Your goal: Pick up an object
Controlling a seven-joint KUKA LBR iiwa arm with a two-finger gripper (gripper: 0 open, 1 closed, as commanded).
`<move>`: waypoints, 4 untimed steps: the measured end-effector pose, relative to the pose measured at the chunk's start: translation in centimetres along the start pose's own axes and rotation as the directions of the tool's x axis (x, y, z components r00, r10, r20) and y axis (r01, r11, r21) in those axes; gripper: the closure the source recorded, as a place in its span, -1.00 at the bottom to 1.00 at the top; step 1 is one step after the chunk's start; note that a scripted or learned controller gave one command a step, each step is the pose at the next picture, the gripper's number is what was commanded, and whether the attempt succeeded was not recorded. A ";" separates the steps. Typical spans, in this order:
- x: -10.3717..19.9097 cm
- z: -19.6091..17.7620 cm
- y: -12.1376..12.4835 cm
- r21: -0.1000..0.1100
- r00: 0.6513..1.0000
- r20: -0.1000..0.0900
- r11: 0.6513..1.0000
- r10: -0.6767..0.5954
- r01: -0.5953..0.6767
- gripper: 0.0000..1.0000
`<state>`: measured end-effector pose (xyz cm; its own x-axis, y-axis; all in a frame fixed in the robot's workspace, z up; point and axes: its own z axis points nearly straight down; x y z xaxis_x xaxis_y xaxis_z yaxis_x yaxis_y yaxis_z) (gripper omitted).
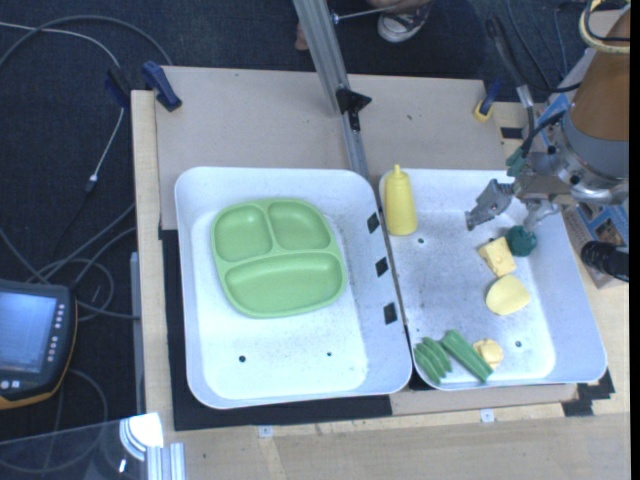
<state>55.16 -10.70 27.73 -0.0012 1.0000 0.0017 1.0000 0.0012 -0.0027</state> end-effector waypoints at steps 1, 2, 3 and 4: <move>0.0 0.0 0.0 0.000 1.000 0.000 1.000 0.001 -0.001 -1.00; -0.7 5.5 0.6 0.005 1.000 0.000 1.000 0.002 -0.002 -1.00; -0.9 11.5 1.2 0.006 1.000 -0.001 1.000 0.002 -0.002 -1.00; -0.9 17.8 1.4 0.006 1.000 -0.001 1.000 0.001 -0.001 -1.00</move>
<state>56.52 -11.62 9.92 0.0001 1.0000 0.0027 1.0000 -0.0001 -0.0090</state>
